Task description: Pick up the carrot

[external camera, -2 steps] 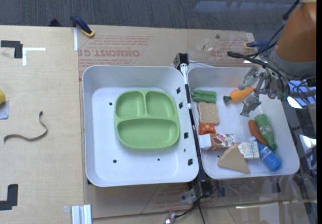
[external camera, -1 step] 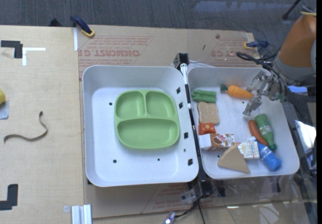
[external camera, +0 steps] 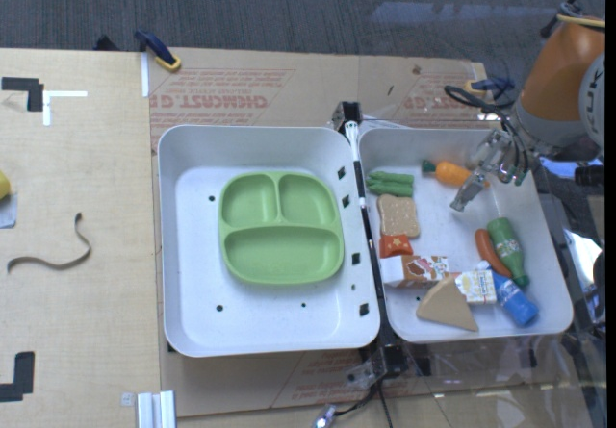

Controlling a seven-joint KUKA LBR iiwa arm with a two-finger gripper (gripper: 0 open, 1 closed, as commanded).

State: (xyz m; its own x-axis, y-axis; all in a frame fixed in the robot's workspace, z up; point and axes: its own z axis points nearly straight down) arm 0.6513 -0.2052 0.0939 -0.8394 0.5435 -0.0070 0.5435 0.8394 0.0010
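1. Your gripper (external camera: 474,188) hangs over the upper right part of the right bin (external camera: 553,267), tilted down and to the left from the grey wrist and orange band at the right edge.
2. You cannot tell from this angle whether it is open or closed; nothing is seen held in it.
3. The carrot (external camera: 449,172) lies near the bin's back wall, orange with a small green top pointing left. It sits just left of the gripper, very close, but you cannot tell if they touch.
4. Left of the carrot you have green beans (external camera: 390,184), and below them a slice of bread (external camera: 398,216).
5. Under the bread sits a small red item (external camera: 396,245), and below that a white and brown carton (external camera: 418,269).
6. At the bin's front lies a tan wedge (external camera: 448,304), with a small white box (external camera: 477,286) just beside it on the right.
7. Along the right side a green bottle (external camera: 507,248) lies at a slant, with a sausage (external camera: 492,254) against its left side and a blue bottle (external camera: 515,303) near the front corner.
8. The left bin (external camera: 183,253) holds a green divided plate (external camera: 282,228), lying flat near its centre, well apart from the carrot.
9. On the bench at far left you see a thin curved cord (external camera: 53,255), and a blue and yellow clamp (external camera: 158,49) at the cardboard's top corner.
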